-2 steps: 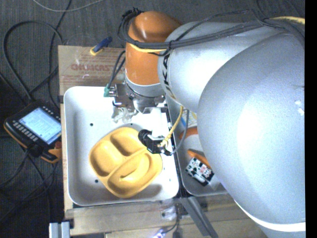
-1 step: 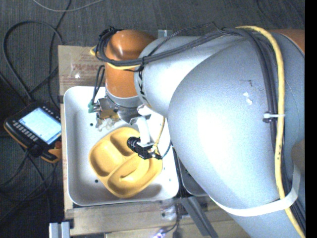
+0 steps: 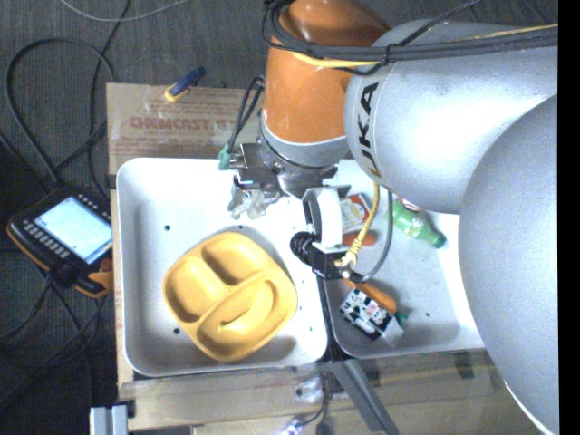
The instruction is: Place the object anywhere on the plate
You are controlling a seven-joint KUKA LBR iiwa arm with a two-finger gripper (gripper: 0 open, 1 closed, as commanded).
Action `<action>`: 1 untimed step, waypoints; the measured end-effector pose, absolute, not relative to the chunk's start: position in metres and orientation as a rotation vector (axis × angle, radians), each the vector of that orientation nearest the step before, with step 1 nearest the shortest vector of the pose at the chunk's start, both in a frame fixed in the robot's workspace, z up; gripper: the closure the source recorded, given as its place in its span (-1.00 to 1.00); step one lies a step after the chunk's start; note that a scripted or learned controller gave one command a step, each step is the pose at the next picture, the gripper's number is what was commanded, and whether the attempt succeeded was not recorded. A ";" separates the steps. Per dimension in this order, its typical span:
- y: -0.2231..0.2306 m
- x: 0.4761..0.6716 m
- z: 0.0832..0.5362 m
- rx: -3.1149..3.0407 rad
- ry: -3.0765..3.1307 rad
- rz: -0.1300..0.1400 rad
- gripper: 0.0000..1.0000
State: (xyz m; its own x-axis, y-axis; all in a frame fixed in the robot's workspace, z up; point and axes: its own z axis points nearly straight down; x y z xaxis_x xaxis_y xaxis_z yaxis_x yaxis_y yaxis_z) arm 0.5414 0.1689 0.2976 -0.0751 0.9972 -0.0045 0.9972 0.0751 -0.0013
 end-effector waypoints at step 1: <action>0.219 0.516 0.243 2.460 1.957 -0.011 1.00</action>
